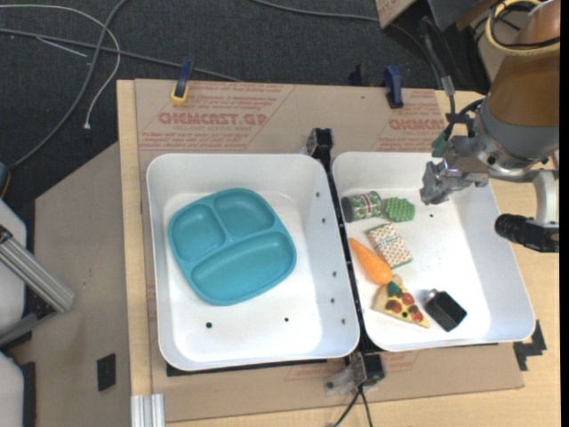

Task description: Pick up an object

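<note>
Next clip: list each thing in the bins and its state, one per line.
teal divided plate: flat in left bin, nothing on it
green can: on its side
carrot: lying flat
pizza slice: flat
black block: resting, untouched
gripper: above right bin, holding nothing visible

Two shallow white plastic bins, left (169, 194) and right (507, 265), smooth with a slight sheen. Teal divided plastic plate (233, 245), smooth, semi-matt. Orange plastic toy carrot (370, 261), glossy. Black plastic block (445, 310), smooth and shiny. Brown cardboard sheet (222, 114) under the bins, matt, printed red. Dark carpet floor (71, 60), rough and fibrous. Grey metal gripper (436, 188), dull finish.
</note>
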Tool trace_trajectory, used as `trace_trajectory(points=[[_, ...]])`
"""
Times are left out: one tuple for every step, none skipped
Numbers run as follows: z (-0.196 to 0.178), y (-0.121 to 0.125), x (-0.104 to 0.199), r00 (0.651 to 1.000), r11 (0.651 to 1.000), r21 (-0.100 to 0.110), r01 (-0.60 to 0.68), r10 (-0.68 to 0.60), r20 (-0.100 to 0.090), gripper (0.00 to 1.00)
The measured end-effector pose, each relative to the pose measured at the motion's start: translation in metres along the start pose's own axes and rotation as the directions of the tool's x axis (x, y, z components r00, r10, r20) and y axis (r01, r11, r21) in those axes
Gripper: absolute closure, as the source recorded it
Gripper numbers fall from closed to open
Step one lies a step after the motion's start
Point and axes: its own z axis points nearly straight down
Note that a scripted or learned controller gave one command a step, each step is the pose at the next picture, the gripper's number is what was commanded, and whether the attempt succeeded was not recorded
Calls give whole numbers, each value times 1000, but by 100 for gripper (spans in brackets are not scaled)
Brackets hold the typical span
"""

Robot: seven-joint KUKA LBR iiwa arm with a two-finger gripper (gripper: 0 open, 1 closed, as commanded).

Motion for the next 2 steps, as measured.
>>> trace_trajectory(points=[[0, 6, 52, 1000, 1000, 1, 0, 0, 0, 100], [0, 2, 101, 1000, 1000, 4, -1, 1, -1, 100]])
